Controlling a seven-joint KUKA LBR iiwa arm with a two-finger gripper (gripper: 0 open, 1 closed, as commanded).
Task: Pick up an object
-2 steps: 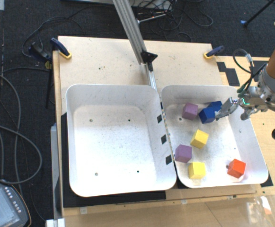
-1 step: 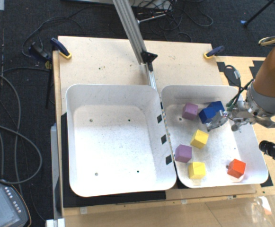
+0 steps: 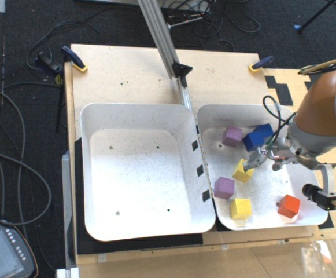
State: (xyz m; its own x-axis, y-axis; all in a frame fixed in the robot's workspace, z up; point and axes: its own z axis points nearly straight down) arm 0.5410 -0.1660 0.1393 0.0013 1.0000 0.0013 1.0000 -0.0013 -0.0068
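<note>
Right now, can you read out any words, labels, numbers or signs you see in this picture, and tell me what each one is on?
No readable text in this view.
Black square markings on the board beside the right bin: patterns, not letters.
Black marks along the left bin edge: no characters.
Device screen at the lower left: too blurred to read.
Coloured blocks, such as the blue block: plain faces.

Grey arm (image 3: 324,109) with orange band reaching in from the right, end effector (image 3: 254,162) lowered, pointing left.
</note>
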